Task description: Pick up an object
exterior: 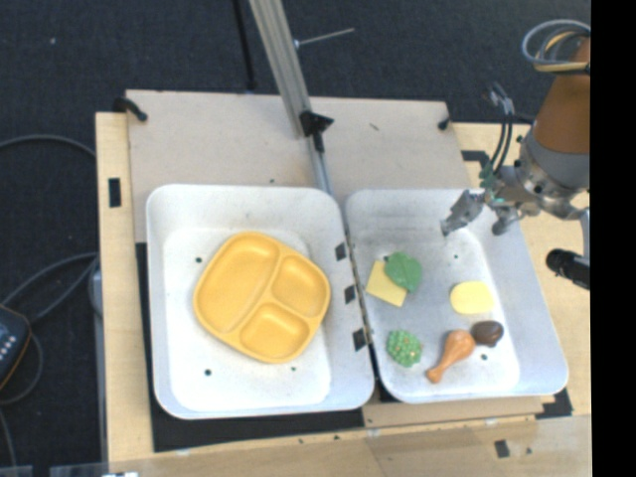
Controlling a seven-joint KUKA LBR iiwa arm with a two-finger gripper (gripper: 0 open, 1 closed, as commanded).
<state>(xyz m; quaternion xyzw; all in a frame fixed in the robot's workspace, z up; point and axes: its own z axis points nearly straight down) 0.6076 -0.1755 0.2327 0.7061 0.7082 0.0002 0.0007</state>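
Note:
My gripper (480,216) hangs open over the far right part of the right bin (522,266), with nothing between its two fingers. Below it in that bin lie a yellow oval piece (471,297), a dark brown lump (487,333), a tan drumstick (450,355), a green knobbly piece (404,347), a yellow wedge (386,287) and a green leaf-like piece (403,269). The nearest of them, the yellow oval, lies well toward the camera from the fingertips.
The left bin (179,266) holds a yellow divided plate (261,295). A slanted metal pole (283,63) rises behind the bins, ending at a clamp near their shared far corner. Cables lie on the dark floor at left.

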